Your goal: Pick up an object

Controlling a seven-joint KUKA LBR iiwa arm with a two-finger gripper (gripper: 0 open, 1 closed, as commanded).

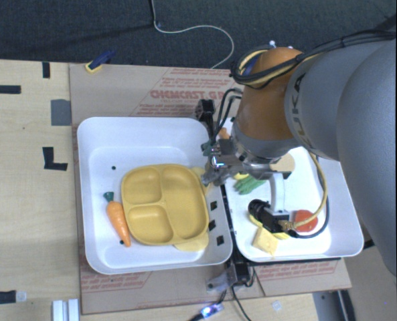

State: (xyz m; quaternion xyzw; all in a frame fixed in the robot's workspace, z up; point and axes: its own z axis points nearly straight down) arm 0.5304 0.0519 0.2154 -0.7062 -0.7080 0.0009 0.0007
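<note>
Gripper [219, 160] at frame centre, over the divide between bins; grip state indeterminate, wrist blocks view. Right bin [332, 246]: green item [246, 184] half-hidden under arm; yellow block [265, 241], red piece [305, 221] visible. Left bin [91, 179]: yellow tray [163, 202], carrot [119, 222].

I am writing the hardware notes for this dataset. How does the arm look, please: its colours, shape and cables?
The arm is thick, rounded and grey, with a glossy orange band above the wrist. Black and yellow cables loop over the band, and a yellow cable runs down beside the dark metal gripper.
</note>
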